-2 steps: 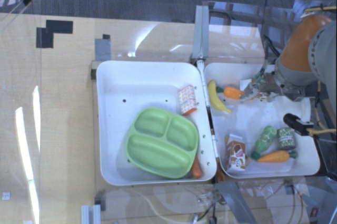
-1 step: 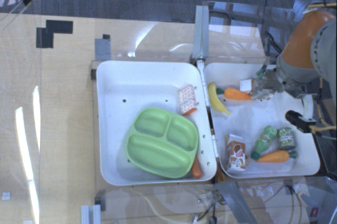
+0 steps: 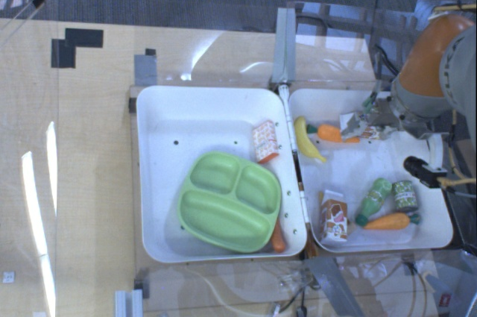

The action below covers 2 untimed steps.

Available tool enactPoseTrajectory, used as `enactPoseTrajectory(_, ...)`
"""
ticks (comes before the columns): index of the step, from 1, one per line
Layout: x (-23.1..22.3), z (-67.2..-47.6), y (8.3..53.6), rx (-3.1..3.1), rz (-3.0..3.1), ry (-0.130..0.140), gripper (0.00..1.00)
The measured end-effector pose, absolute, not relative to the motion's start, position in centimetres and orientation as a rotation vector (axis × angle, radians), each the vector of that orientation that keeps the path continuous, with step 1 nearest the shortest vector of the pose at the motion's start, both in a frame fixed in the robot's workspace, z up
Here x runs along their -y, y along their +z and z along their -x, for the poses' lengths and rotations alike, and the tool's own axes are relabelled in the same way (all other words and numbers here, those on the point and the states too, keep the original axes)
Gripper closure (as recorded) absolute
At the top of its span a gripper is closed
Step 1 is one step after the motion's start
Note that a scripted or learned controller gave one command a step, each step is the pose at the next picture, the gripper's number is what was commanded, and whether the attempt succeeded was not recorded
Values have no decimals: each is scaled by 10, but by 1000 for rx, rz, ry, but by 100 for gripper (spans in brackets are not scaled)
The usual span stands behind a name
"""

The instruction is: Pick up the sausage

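Showing no legible lettering: carton point(image 3: 334, 218)

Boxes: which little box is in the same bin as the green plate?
The pale pink-patterned box, just above the green plate. The brown-and-white box lies in the other bin, beside the green bottle.

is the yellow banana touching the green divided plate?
Apart. The camera view shows the yellow banana in the right white bin, the green divided plate in the left, bin rims between.
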<state>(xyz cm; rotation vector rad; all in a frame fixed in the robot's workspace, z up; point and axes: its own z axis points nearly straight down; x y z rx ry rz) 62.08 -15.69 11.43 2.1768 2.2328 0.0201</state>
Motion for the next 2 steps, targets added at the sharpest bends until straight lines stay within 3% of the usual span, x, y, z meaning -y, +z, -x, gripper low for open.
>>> enactPoseTrajectory(1, 149, -574, 89, -2282, -2147, 10, 0)
enactPoseTrajectory(2, 195, -555, 89, -2323, -2100, 7, 0)
